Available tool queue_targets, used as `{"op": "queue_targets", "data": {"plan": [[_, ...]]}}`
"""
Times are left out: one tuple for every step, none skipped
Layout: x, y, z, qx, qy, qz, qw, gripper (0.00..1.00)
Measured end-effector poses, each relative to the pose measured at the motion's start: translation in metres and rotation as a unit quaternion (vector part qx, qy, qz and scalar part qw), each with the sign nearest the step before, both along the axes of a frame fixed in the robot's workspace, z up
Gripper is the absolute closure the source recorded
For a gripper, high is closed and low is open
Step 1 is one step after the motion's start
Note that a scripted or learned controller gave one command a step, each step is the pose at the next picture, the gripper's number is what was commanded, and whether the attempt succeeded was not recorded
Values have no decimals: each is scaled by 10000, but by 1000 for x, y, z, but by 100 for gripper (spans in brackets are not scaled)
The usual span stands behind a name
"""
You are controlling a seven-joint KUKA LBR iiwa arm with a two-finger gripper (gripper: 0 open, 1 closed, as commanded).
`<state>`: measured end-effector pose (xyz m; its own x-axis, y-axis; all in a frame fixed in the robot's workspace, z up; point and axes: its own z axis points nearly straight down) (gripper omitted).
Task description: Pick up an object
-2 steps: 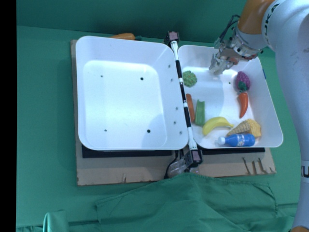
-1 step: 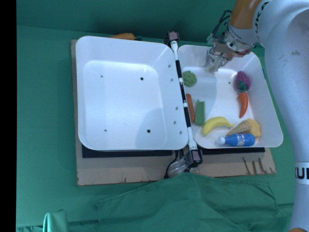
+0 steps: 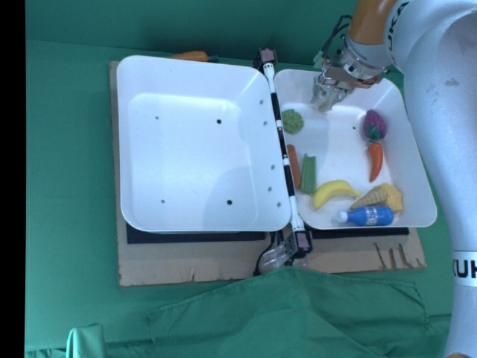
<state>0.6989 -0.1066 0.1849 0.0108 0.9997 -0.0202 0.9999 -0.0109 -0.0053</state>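
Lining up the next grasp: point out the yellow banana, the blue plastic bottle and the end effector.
Yellow curved banana (image 3: 334,192): camera view, middle of its curve.
Blue plastic bottle with white cap (image 3: 370,215): camera view, middle of its blue body.
End effector (image 3: 326,104): camera view, between its fingertips.

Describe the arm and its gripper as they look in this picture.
The arm is thick, rounded and pale grey, with an orange band above the wrist and dark lettering near the lower right edge. The gripper is a small metallic grey unit, with thin dark cables running beside the wrist.

Gripper over right bin, toys inside.
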Motion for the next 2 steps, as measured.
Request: {"op": "queue_targets", "data": {"plan": [[-31, 2, 1, 76, -99, 33, 9999, 100], [-2, 82, 104, 104, -117, 83, 9998, 100]]}}
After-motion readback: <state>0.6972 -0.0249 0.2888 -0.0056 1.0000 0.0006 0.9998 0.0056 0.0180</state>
